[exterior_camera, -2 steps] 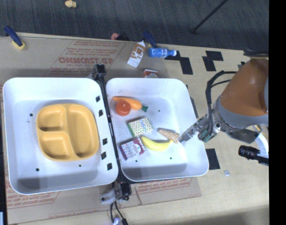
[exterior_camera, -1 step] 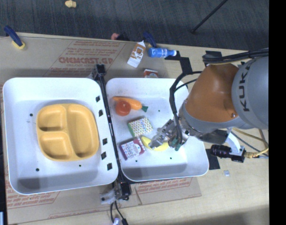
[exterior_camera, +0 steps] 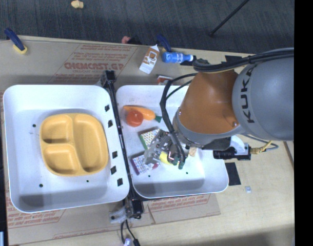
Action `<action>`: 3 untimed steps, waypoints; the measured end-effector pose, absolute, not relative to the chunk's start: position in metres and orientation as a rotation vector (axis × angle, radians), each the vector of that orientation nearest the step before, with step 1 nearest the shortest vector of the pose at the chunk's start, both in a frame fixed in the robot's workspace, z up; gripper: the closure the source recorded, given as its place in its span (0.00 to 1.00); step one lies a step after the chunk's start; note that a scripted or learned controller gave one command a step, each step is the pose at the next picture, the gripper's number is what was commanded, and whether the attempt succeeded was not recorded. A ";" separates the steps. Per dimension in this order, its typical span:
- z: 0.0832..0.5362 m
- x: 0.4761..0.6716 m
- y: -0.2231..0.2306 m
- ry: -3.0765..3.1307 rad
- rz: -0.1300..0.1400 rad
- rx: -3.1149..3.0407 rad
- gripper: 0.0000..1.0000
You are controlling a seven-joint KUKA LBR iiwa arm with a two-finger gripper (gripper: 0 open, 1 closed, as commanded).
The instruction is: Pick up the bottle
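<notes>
My gripper (exterior_camera: 163,150) hangs low over the middle of the right bin (exterior_camera: 213,181), under the grey and orange wrist. A small yellow object (exterior_camera: 165,159) with a green tip lies right beneath it, largely covered; I cannot tell whether it is the bottle. Whether the gripper touches it is hidden by the gripper body. A green-bordered packet (exterior_camera: 148,136) and a patterned card (exterior_camera: 139,163) lie just left of the gripper.
An orange carrot (exterior_camera: 142,111) and a red round toy (exterior_camera: 134,118) sit at the right bin's back left. The left bin (exterior_camera: 18,137) holds a yellow divided tray (exterior_camera: 74,142). On the bench behind lie a blue clamp (exterior_camera: 173,58) and a small carton (exterior_camera: 150,59).
</notes>
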State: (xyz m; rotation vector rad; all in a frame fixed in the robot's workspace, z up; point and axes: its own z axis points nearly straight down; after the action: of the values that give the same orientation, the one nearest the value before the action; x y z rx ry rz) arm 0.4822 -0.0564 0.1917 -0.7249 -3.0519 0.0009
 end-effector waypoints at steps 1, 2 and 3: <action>0.233 0.477 -0.155 -3.117 0.002 -0.395 1.00; 0.193 0.476 -0.145 -3.053 0.000 -0.723 1.00; 0.217 0.477 -0.205 -3.122 0.001 -0.351 1.00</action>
State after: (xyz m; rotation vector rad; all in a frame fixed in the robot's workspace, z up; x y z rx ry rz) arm 0.4767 -0.2055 0.2171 -0.3513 -3.1223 0.0013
